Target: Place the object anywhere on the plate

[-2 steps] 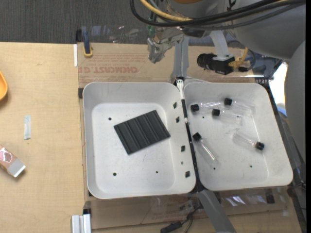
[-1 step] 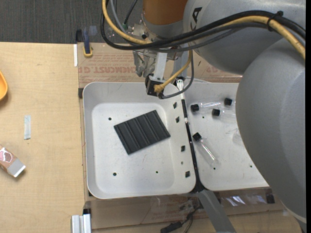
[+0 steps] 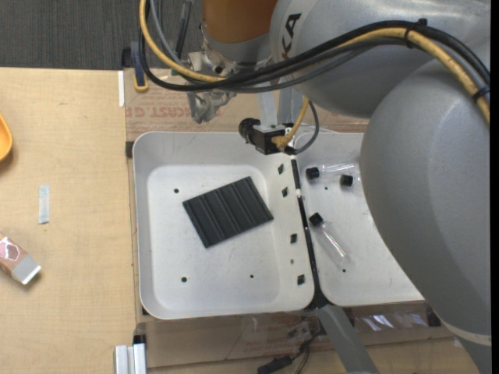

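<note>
One dark ribbed rectangular slab [image 3: 228, 211] lies tilted in the left white bin [image 3: 156, 287]. Well above it, past the bin's far rim, hang the jaws [image 3: 204, 109]. Apart or together, I cannot tell.

Grey arm [image 3: 405, 92] overhead from right

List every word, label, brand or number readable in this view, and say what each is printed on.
"KA": black letters on the grey arm, the end of a brand name whose start is hidden behind the orange band.
"CONST. GR": red print, upside down and cut off, on the cardboard strip behind the left bin; my reading is uncertain.
Small wrapper at the left edge: red marking, too blurred to read.
</note>
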You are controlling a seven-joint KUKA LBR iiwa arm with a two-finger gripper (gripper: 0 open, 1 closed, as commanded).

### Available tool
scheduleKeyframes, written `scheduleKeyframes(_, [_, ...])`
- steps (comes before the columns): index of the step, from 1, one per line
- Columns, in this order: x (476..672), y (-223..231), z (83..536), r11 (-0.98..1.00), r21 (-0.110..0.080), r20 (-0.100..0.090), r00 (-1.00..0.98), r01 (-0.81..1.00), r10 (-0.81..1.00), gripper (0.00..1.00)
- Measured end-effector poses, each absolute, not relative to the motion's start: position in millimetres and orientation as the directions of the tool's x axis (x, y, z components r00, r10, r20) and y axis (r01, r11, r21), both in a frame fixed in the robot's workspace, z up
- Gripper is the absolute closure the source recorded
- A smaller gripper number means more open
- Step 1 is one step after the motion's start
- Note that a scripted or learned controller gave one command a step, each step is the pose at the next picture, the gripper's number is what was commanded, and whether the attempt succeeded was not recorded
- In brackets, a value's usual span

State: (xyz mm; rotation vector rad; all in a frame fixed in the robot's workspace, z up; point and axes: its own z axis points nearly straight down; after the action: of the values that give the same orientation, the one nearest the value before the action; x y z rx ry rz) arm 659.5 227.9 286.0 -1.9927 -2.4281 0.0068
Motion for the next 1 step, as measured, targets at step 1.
scheduleKeyframes(1, [639.8,212.5,269.0,0.434,-0.004,-0.001,-0.435,0.901,0.901,1.00])
